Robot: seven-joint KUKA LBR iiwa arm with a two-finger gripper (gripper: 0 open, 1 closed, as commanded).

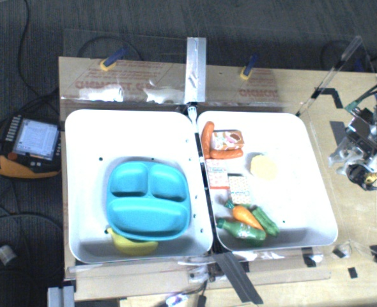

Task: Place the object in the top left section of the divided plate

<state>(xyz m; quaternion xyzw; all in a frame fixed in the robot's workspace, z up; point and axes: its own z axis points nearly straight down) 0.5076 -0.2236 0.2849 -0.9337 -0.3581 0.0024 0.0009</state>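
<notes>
The blue divided plate (148, 200) lies in the left bin (86, 146). Its top left section (128, 180) holds nothing, and neither do the other two sections. A yellow banana (132, 244) pokes out from under the plate's near edge. The right bin (303, 171) holds toy food: orange sausages (209, 141), a small red and white box (227, 137), a pale round biscuit (263, 166), two printed cards (227, 179), a carrot (247, 215) and green vegetables (242, 230). My gripper (360, 151) hangs at the far right, outside the right bin and well away from all of them.
A metal divider strip (195, 69) stands behind the seam between the bins. Yellow and blue clamps (114, 59) hold the back board. A handheld device (30, 144) lies on the carpet at left. Bare bench runs right of the right bin.
</notes>
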